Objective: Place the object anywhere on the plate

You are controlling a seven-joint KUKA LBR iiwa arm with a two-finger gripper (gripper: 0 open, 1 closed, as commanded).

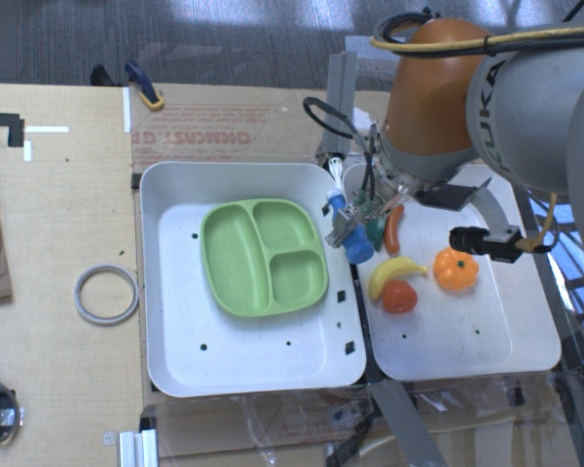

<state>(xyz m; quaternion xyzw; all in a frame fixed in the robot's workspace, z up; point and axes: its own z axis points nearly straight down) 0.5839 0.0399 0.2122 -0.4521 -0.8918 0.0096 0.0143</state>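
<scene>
A green divided plate (265, 256) lies in the left white bin (175, 358), toward its upper right. My gripper (348, 225) hangs over the wall between the two bins, just right of the plate's edge. Its grey fingers are shut on a blue object (359, 248), whose rounded end sticks out below them, with a smaller blue part above. The object is off the plate, level with the plate's right rim.
The right bin (467, 353) holds a yellow banana (392, 274), a red tomato (400, 299), an orange pepper (456, 269), a red chili (393, 229) and a green item (375, 228). A grey ring (107, 293) lies on the bench at left.
</scene>
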